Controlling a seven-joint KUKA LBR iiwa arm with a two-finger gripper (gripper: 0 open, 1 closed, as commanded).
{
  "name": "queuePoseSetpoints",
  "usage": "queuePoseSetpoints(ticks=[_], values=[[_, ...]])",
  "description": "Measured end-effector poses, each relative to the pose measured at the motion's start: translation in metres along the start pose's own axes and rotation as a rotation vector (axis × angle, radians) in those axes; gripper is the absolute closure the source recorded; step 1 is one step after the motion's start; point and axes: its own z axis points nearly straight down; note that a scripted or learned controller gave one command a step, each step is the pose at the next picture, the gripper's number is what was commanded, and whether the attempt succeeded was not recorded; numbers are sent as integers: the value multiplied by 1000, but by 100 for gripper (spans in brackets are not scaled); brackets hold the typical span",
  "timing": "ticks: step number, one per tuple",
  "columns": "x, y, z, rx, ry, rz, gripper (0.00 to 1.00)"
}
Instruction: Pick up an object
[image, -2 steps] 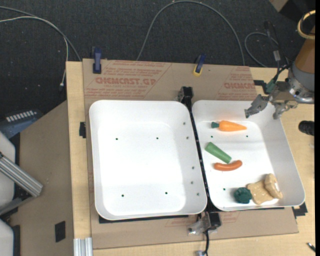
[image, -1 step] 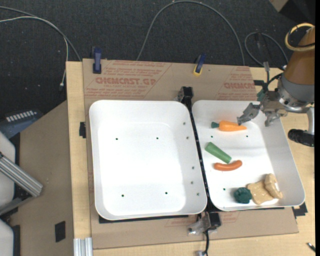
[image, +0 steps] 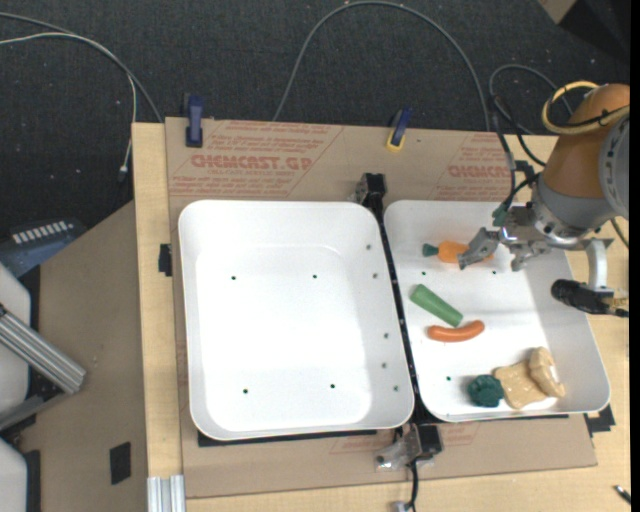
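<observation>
We're looking down on the bench and the arm reaches in from three o'clock, its orange band up at the top right corner. The gripper hangs over the upper part of the right bin, fingers spread fairly wide, one finger angled toward nine o'clock, the other toward six. Just at nine o'clock of that finger lies the small carrot, orange with a green tip; the finger looks to be at its end, though we cannot tell whether they touch. Nothing sits between the fingers that we can see.

Moving toward six o'clock in the same bin, we have a green cylinder lying at a slant, and just below it an orange sausage shape. Down at five o'clock, near the bin's lower rim, a tan piece rests with a dark teal lump right against its nine o'clock side. The left bin sits beside, rims nearly meeting.
</observation>
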Motion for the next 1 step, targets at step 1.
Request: queuePoseSetpoints(ticks=[1], values=[[0, 0, 28, -3, -1, 0, 0]])
